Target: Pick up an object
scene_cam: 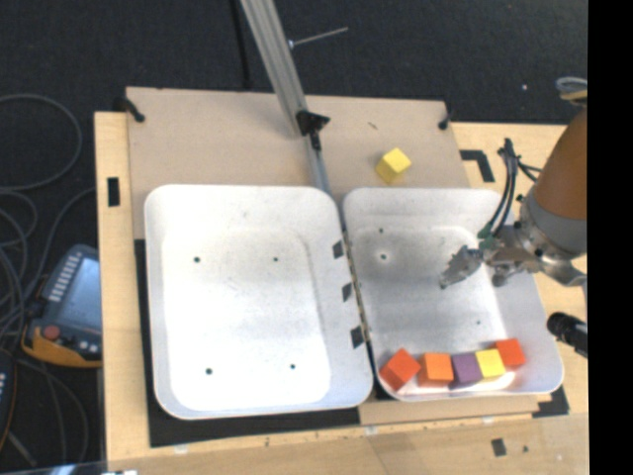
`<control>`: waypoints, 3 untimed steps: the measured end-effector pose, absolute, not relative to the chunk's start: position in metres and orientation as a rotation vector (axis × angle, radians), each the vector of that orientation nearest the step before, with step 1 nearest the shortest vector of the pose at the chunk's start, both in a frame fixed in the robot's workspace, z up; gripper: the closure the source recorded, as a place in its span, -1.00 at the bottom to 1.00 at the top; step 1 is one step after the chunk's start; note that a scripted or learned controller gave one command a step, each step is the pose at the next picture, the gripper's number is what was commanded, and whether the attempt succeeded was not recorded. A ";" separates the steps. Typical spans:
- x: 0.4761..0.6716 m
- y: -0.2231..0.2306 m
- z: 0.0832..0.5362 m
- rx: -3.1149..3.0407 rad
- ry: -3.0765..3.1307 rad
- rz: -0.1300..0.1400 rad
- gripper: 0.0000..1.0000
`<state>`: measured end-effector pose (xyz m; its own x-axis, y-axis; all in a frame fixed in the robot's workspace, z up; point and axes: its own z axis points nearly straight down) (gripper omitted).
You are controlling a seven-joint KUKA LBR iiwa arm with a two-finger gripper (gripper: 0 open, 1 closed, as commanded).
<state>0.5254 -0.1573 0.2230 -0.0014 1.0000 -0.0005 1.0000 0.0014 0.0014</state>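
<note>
Several small blocks line the near edge of the right bin: an orange-red block, an orange block, a purple block, a yellow block and a red-orange block. My gripper hangs over the middle right of that bin, well behind the row of blocks, with nothing seen between its fingers. The arm's orange band is at the right edge. A yellow cube lies on the bench behind the right bin.
The left bin sits beside the right one. A slanted metal rail runs from the top down to the gap between the bins. A handheld pendant and cables lie left of the bench.
</note>
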 end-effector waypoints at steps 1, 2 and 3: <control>0.517 -0.081 0.317 2.206 2.227 0.012 -1.00; 0.495 -0.023 0.192 2.219 2.232 -0.007 -1.00; 0.491 0.065 0.196 2.212 2.235 0.003 -1.00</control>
